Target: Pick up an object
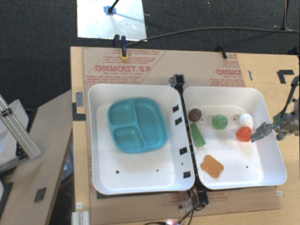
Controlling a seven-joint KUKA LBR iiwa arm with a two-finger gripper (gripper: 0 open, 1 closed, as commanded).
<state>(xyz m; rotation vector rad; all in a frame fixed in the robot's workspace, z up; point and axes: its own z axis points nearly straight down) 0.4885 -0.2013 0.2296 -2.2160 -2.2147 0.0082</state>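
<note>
The right bin holds a brown ball, a round green object, a long green piece, a white egg-like object, a red object and an orange flat piece. My gripper reaches in over the right bin's right wall. Its grey tip lies just right of the red object, close to touching it. Nothing shows between its fingers.
The left bin carries a teal divided plate. A black divider with clips runs between the bins. Cardboard lies under both. A white sheet and cables lie beyond the bench.
</note>
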